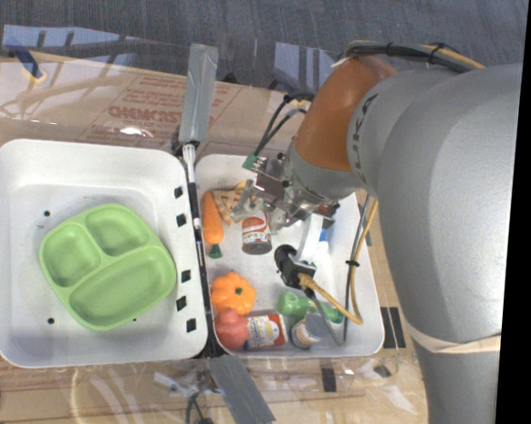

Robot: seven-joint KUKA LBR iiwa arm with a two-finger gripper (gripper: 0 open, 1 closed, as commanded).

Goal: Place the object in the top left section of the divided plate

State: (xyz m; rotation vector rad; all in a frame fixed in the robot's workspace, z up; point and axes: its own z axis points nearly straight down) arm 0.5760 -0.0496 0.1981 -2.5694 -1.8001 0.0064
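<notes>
Green plastic, in one piece with three hollows, is the divided plate (107, 265); it lies in the left bin (30, 179) and nothing is in any of its sections, so the task is not yet done. The gripper (264, 206) hangs low in the right bin (365, 338), at about 12 o'clock of that bin, just above a small can with a red label (257, 234), which I judge to be the object to carry. How wide the claw stands and whether it has the can I cannot tell, because the wrist covers it. To do this step well, the arm should come straight down over the can and take it around the middle, so that the carrot (212, 222) at 9 o'clock of the can is not pushed. At 6 o'clock of the same bin lie a small orange pumpkin (233, 293), a second can on its side (265, 330) and a green piece (293, 304).
</notes>
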